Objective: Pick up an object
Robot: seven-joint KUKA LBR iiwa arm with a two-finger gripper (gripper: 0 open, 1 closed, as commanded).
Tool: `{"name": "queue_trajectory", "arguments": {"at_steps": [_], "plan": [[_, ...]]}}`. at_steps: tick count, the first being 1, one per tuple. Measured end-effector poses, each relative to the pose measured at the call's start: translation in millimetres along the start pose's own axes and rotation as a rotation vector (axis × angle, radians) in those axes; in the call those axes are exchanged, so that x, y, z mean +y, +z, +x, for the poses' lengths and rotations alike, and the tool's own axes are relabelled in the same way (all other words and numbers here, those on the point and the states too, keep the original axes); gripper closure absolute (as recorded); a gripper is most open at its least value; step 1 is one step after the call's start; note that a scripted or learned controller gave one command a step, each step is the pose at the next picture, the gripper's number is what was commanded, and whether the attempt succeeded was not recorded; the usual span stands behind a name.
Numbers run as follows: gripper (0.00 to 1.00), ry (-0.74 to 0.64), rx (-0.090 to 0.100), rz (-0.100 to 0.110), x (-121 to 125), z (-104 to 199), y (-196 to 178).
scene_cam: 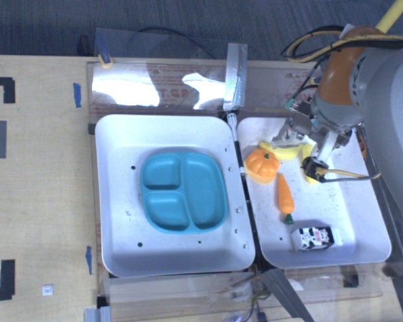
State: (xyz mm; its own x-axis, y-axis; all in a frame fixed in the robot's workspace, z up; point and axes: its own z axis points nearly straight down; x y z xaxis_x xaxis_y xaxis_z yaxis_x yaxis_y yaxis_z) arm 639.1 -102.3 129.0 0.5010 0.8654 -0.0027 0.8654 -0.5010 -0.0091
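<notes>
Camera view, fixed above the bench (pixel 40 180): two shallow white bins are recorded side by side.

Item 1. Left bin (pixel 114 247). One blue divided tray (pixel 185 192) is held at its centre, lying flat, with three compartments.

Item 2. Right bin (pixel 363 240). Four loose objects are listed.
- An orange pumpkin (pixel 262 166) is placed close to the bin's left wall, toward the far end.
- A yellow object (pixel 282 152), banana-like, is seen just behind the pumpkin and touching it. Its far part is covered by the gripper.
- A carrot (pixel 285 196) is laid just on the near side of the pumpkin, with its green end pointed toward the near rim.
- A small black-and-white carton (pixel 313 237) is set near the near rim, apart from the carrot.

Item 3. Arm (pixel 383 79). It is grey with an orange band (pixel 339 79) above the wrist, and is extended from the right over the far part of the right bin. The gripper (pixel 290 134) is positioned low at that bin's far end, over the yellow object and just beside the pumpkin. Whether it is open or closed cannot be told from this angle, nor whether anything is gripped.

Item 4. Surroundings. A glossy clear panel (pixel 154 86) is noted behind the left bin. A grey metal post (pixel 235 76) is noted at the far end of the seam between the bins.
</notes>
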Motion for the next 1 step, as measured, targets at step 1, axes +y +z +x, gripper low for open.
{"name": "queue_trajectory", "arguments": {"at_steps": [1], "plan": [[1.0,-0.003,0.0,-0.005,0.8,1.5,-12.2]]}}
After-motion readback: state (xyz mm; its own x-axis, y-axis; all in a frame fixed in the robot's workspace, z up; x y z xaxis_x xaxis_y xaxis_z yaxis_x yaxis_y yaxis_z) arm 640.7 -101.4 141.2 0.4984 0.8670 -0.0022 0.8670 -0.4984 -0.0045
